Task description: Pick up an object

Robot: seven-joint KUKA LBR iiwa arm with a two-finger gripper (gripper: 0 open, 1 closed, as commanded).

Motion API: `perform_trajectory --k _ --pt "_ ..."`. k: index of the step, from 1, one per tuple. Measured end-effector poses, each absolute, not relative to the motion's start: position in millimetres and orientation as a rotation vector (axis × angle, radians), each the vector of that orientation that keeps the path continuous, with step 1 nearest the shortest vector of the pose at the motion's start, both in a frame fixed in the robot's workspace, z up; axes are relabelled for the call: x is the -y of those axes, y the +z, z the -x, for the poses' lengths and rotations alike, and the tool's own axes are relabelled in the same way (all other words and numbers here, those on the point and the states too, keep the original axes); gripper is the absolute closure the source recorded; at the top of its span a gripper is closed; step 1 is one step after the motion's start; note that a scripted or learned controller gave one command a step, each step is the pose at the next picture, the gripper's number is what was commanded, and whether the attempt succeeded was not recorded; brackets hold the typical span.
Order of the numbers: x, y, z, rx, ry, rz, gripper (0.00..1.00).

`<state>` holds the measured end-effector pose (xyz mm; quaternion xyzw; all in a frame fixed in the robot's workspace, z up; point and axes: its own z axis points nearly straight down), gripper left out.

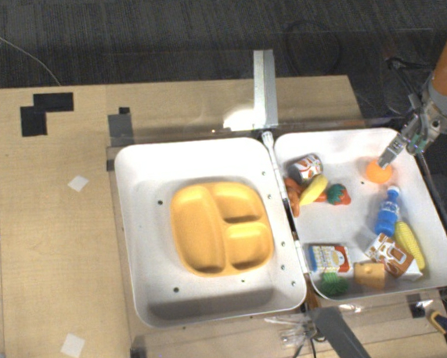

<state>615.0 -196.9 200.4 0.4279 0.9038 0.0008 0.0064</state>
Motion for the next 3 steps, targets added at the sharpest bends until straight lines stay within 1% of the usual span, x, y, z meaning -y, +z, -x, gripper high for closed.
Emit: perform_trajectory --k 1,2,3 --pt "196 196 -613.5 -2.835 0.001 -1.342 0.0" --pt "196 206 -616.2 -2.834 0.001 -1.333 1.0" --pt "205 141 -648.8 -2.98 0.001 -0.987 1.0"
